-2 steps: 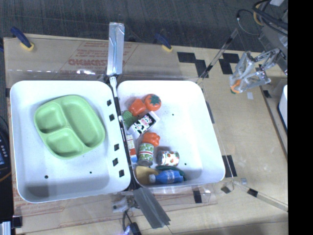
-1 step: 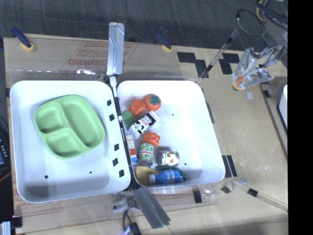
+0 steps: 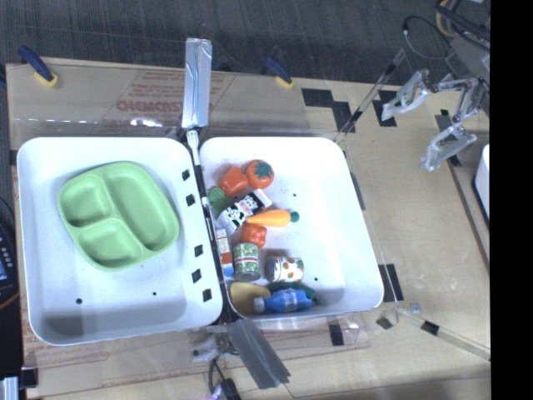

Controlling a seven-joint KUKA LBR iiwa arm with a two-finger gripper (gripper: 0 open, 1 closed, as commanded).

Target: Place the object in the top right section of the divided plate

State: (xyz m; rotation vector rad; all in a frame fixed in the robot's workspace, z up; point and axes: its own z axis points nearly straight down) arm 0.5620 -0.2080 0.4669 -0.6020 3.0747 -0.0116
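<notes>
A light green divided plate [image 3: 119, 215] lies in the left white bin [image 3: 50, 307]. It has three sections and nothing lies in them. The right white bin [image 3: 341, 223] holds several small toy foods bunched along its left wall: a red tomato [image 3: 259, 172], an orange-red block [image 3: 233, 180], a black-and-white carton [image 3: 241, 211], an orange carrot [image 3: 271, 218], a green-labelled can [image 3: 246, 259], a white jar [image 3: 286, 268] and a blue bottle [image 3: 283, 300] lying on its side at the near wall.
A silver taped strip [image 3: 197, 82] rises behind the wall between the bins. Blue clamps [image 3: 40, 65] grip the bench's far edge. Metal fixtures and cables [image 3: 441, 115] stand at the upper right, outside the bins.
</notes>
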